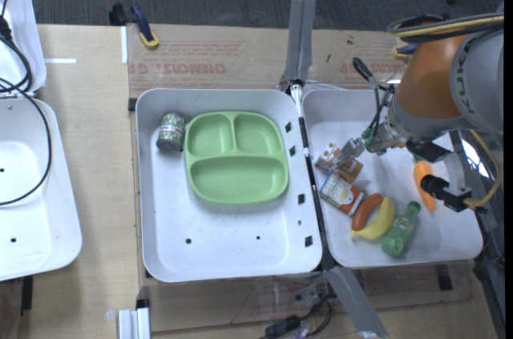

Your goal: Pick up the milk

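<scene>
The milk (340,192), a small white carton with blue and red print, lies on its side in the right bin (449,249), near the bin's left wall. Just above it lies a small grey-brown box (333,161). My gripper (358,147) reaches in from the right and hangs low over the upper right corner of that box, a short way above the milk. I cannot make out anything held in it.
A sausage (365,210), a banana (378,220) and a green bottle (401,230) lie just right of the milk. An orange carrot (423,185) sits under the arm. The left bin (160,249) holds a green divided plate (236,156) and a small can (170,131).
</scene>
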`<state>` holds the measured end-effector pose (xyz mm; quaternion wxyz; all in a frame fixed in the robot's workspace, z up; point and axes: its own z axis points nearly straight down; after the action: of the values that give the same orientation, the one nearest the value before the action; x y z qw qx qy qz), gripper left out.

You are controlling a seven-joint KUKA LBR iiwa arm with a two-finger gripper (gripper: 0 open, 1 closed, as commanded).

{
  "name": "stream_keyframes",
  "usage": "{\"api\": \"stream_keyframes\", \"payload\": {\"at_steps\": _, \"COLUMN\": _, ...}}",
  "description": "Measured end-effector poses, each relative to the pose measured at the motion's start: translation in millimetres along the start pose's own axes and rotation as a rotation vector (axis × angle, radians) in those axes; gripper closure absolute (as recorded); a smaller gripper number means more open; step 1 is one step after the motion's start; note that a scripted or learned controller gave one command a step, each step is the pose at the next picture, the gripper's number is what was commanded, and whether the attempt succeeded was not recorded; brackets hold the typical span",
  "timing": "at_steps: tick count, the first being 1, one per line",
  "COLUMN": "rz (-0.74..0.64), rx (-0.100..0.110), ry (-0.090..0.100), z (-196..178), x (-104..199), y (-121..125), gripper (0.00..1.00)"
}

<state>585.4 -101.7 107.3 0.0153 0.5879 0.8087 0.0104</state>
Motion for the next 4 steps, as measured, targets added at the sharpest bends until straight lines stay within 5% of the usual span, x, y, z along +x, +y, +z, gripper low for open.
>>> {"api": "stream_keyframes", "payload": {"at_steps": 3, "rz": -0.144, "rx": 0.0, "ry": 0.0, "z": 0, "x": -4, "y": 1, "gripper": 0.0}}
{"api": "stream_keyframes", "payload": {"at_steps": 4, "rz": -0.145, "rx": -0.004, "ry": 0.001, "z": -13, "x": -4, "y": 3, "gripper": 1.0}}
